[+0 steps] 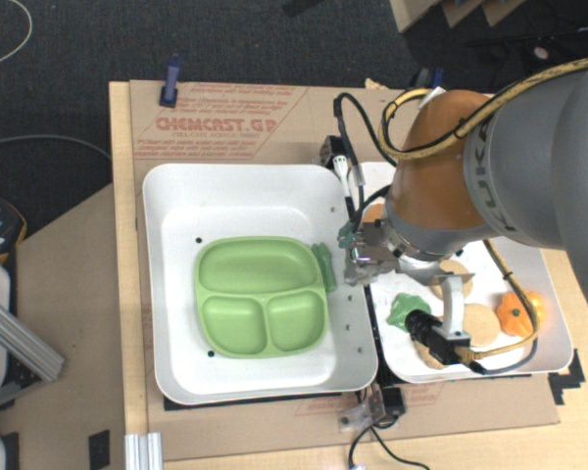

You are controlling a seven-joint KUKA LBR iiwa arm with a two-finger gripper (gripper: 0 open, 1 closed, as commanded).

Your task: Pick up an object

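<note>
The left bin (167, 262) has open white floor along its far side and down its left wall, but a green divided tray (263, 295) takes up most of the middle and sits close to the wall shared with the right bin (549, 355). Over on that side the arm (470, 179) hangs across most of the bin. What floor shows near the front is crowded with a green piece (404, 309), a tan disc (481, 323) and an orange thing (518, 314) lying close together.
</note>
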